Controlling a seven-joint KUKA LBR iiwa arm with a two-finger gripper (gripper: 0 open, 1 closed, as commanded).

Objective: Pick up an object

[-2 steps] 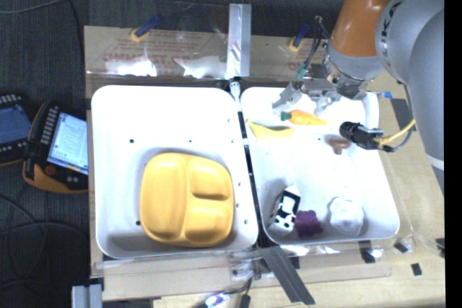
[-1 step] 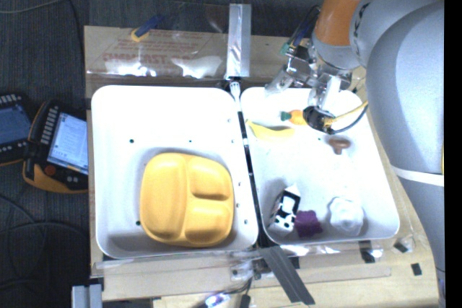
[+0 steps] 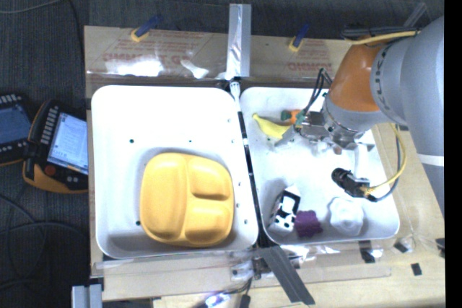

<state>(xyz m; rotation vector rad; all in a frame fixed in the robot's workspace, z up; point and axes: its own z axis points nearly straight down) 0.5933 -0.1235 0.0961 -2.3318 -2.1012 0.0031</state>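
While the arm [image 3: 404,76] reaches into the right bin [image 3: 386,223], gripper [image 3: 312,128] state: cannot tell.
Banana [image 3: 268,126] lies just beside the gripper.

you can't make out the gripper [image 3: 312,128] fingers; the wrist covers them at right of centre. the arm [image 3: 411,76] is cut off at the right edge. a small orange-green thing [image 3: 290,114] beside it is too small to name.

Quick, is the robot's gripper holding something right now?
Gripper: low in the right white plastic bin, beside the yellow banana-shaped toy; whether it grips anything cannot be told.
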